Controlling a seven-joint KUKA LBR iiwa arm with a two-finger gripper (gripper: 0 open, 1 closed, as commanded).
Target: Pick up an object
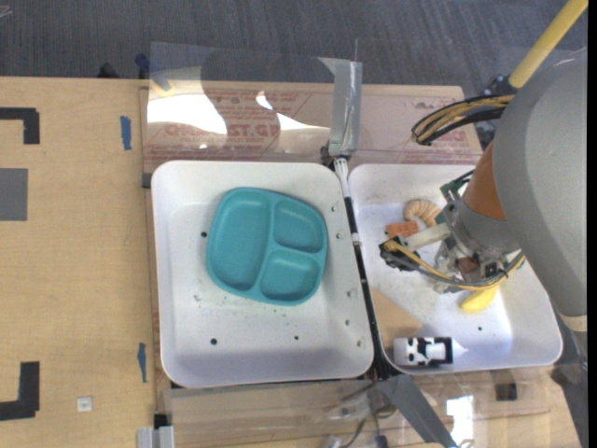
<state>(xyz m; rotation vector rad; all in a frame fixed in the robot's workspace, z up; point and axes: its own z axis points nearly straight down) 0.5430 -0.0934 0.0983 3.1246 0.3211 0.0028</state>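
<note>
In the right bin (532, 339), my gripper (464, 267) is low over the floor, under the grey arm and its orange band. Close to its left lie a beige ridged piece (425, 211) and a small orange piece (403, 227). A yellow object (479, 298) pokes out just below the gripper, partly hidden by it. A black-and-white object (424, 349) rests near the bin's front edge. Nothing can be seen between the gripper's tips from this angle.
The left bin (177, 278) holds a teal divided plate (267, 245) in its middle. A raised divider (354, 250) separates the two bins. The arm covers the right side of the right bin.
</note>
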